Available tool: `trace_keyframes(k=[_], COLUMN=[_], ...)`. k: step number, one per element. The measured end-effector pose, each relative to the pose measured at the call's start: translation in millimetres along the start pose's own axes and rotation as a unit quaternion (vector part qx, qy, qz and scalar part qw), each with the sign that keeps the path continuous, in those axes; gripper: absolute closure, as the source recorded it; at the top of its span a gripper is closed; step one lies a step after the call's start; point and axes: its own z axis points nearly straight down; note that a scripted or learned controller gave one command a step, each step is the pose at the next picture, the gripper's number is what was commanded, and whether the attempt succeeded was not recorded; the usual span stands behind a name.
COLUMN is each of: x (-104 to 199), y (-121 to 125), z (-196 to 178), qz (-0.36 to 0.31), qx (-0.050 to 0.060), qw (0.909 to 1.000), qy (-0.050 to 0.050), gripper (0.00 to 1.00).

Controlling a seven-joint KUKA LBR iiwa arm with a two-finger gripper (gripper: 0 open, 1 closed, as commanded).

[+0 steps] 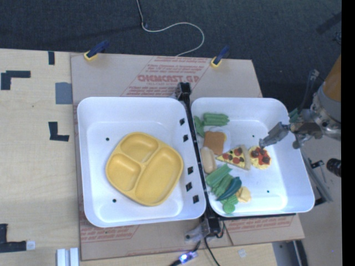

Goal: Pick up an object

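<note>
Two white bins are seen side by side: the left bin (91, 148) and the right bin (288, 193). One yellow divided plate (144, 168) is counted in the left bin. In the right bin, two pizza slices (235, 157) (260, 157), one hot dog (208, 161), one brown bread piece (215, 142) and about four green vegetables (215, 118) are counted.
</note>
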Motion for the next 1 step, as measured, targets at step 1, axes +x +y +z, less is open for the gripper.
trace_keyframes(k=[1], x=[0.1], y=[1.9], z=[-4.9], qz=[-0.002], qx=[-0.005], qw=[1.0], qy=[-0.001], gripper=[0.0])
